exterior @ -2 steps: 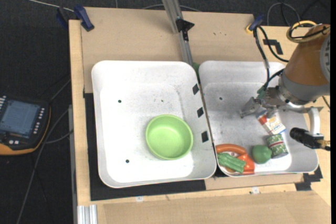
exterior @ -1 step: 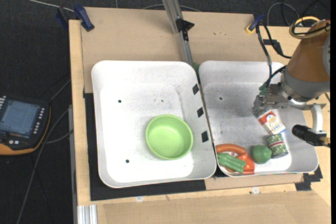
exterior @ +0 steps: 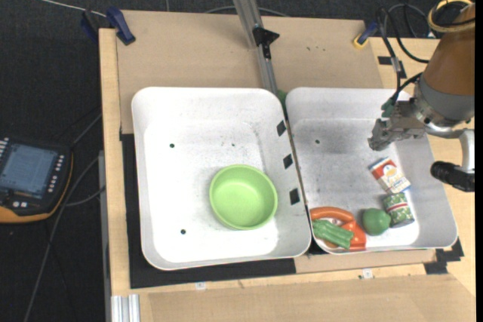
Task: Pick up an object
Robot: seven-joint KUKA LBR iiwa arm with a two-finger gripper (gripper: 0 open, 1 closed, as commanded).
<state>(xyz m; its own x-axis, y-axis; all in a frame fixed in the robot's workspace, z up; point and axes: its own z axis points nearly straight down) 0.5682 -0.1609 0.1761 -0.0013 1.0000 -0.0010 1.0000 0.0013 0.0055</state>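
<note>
Floor: dark carpet lies all around, with thin cables across it and a small screen box (exterior: pixel 30 179) on the left.
Table: the brown table (exterior: pixel 196 49) holds two white bins side by side.
Left bin: the left bin (exterior: pixel 162 124) has one green bowl (exterior: pixel 242 197) in it, near its front right part.
Right bin: the right bin (exterior: pixel 332 117) has the small things, all down near the front edge.
Things to pick: a little red and white box (exterior: pixel 389 176), a small can with a green label (exterior: pixel 399 209) just below it, a green ball (exterior: pixel 375 221) touching the can, and an orange and green toy (exterior: pixel 334 228) in the front left corner.
Arm: the grey and orange arm (exterior: pixel 451 64) comes in from the right.
End effector: the end effector (exterior: pixel 383 135) hangs over the right bin, just above the red and white box. It has nothing in it. I cannot tell if it is released or clenched.
Step now: I think it is getting ready to grab, and no thing is picked yet.
Next move: it likely needs to go a bit toward the front and down onto the red and white box, then squeeze it and lift.
</note>
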